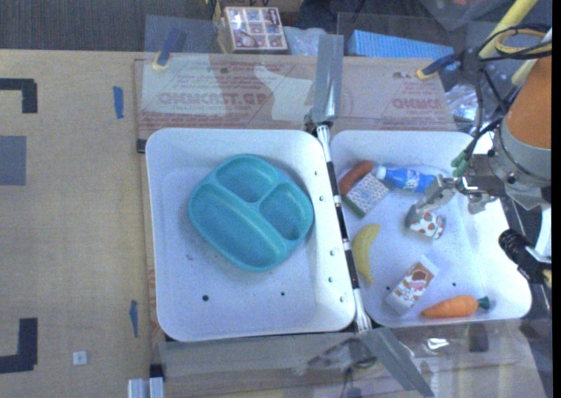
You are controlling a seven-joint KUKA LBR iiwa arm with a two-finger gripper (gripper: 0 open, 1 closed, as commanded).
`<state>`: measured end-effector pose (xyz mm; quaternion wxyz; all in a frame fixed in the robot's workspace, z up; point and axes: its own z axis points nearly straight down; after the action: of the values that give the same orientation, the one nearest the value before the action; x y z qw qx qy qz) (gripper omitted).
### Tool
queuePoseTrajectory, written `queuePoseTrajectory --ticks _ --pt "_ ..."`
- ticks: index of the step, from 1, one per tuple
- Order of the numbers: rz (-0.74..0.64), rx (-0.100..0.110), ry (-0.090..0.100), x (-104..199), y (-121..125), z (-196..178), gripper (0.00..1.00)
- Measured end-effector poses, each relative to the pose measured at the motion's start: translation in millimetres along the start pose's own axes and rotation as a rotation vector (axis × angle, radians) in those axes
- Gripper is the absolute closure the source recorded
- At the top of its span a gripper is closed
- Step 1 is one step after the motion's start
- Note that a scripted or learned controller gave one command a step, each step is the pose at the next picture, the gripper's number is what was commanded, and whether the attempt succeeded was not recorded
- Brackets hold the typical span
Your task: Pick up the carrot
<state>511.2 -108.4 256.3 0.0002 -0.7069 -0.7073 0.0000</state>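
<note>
Here the carrot [450, 307] lies flat along the front edge of the right bin [517, 304], toward its front right corner, its leafy tip pointing at the right wall, and nothing grips it. The gripper [436, 199] hangs over the middle of that bin, well back from the carrot, its fingers [427, 205] reaching down and left to a small red-and-white package [427, 224] that sits just beneath them; whether the jaws are spread or closed cannot be told at this slant, and nothing can be seen clamped between them. That pose suggests the arm is lined up on the wrong object, so the pick of the carrot is, by my reading, not yet begun. A small carton [409, 287] stands just beside the carrot's blunt end, and a banana [365, 252] lies along the left wall, with a blue bottle [406, 180] and a green-labelled packet [365, 195] near the back left corner. Open floor lies between the package and the carrot, so a move toward the front has room. The nearness of the front rim leaves little margin for a finger on that side. The left bin [171, 300] holds a teal divided plate [252, 211].
</note>
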Motion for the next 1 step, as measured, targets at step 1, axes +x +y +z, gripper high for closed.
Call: queuePoseTrajectory --ticks 1 --pt "-0.048 -0.001 0.000 9.6 5.0 153.0 0.00"
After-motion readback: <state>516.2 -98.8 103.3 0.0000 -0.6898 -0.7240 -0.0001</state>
